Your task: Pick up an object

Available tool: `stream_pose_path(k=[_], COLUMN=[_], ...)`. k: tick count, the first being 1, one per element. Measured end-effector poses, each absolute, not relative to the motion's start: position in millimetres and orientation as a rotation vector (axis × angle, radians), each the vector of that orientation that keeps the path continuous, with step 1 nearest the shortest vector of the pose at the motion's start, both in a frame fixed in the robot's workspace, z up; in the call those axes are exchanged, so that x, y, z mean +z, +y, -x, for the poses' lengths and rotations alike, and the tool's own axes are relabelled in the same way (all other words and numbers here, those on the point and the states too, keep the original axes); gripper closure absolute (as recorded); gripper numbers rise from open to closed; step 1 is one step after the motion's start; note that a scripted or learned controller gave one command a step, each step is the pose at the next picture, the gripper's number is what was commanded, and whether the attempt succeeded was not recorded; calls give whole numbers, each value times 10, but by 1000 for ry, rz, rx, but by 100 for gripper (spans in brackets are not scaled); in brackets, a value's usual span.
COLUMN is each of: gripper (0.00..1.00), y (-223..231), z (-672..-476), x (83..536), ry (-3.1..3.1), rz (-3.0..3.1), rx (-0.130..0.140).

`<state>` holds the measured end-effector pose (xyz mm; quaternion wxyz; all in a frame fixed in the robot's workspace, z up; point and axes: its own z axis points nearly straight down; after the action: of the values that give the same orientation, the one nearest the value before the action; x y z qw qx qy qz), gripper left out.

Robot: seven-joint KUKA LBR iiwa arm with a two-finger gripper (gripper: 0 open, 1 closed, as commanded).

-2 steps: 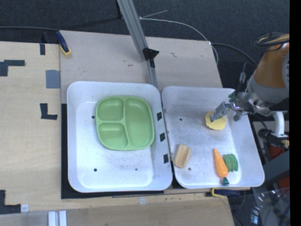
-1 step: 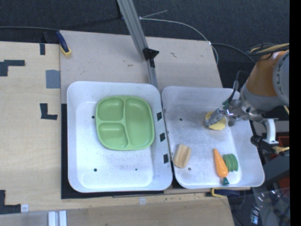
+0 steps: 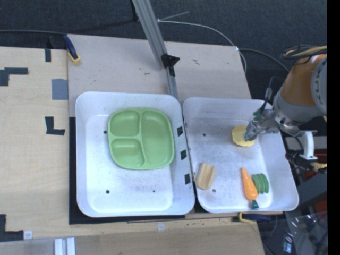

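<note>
Wooden bench (image 3: 122, 68) holding two white bins. Left bin (image 3: 85, 158) contains a green plate (image 3: 141, 138). Right bin (image 3: 223, 116) holds a yellow disc (image 3: 241, 137), bread (image 3: 205, 175) and carrot (image 3: 248, 184). Gripper (image 3: 254, 133) touches the disc's right edge; its opening cannot be told.

Two white bins sit side by side on a bench (image 3: 122, 68); the left bin (image 3: 90, 195) holds a green divided plate (image 3: 141, 138), lying flat toward its upper middle; the right bin (image 3: 223, 110) holds a tan block (image 3: 205, 175) near its lower left, an orange carrot (image 3: 248, 183) at lower right with a green piece (image 3: 261, 183) just beside it, and a yellow disc (image 3: 241, 136) toward the upper right. The arm (image 3: 304, 89) reaches in from the right; its gripper (image 3: 253, 131) is low over the disc's right edge, seemingly touching it; whether the fingers grasp it cannot be told. A grey pole (image 3: 151, 25) slants across the bench from above.
</note>
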<state>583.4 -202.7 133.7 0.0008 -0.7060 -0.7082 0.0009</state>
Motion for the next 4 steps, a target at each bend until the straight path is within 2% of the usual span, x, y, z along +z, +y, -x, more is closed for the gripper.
stream_pose_path(k=[1, 2, 3, 4], gripper=[100, 100, 100, 100], y=[-2039, -2036, -1475, -943], z=[-5761, -5770, -5815, -5821], x=[1802, 2077, 2004, 2153], ry=[-2224, -2225, -2227, -2229], rz=[2223, 2221, 2213, 2213], rx=[-2, -2, -1, -2])
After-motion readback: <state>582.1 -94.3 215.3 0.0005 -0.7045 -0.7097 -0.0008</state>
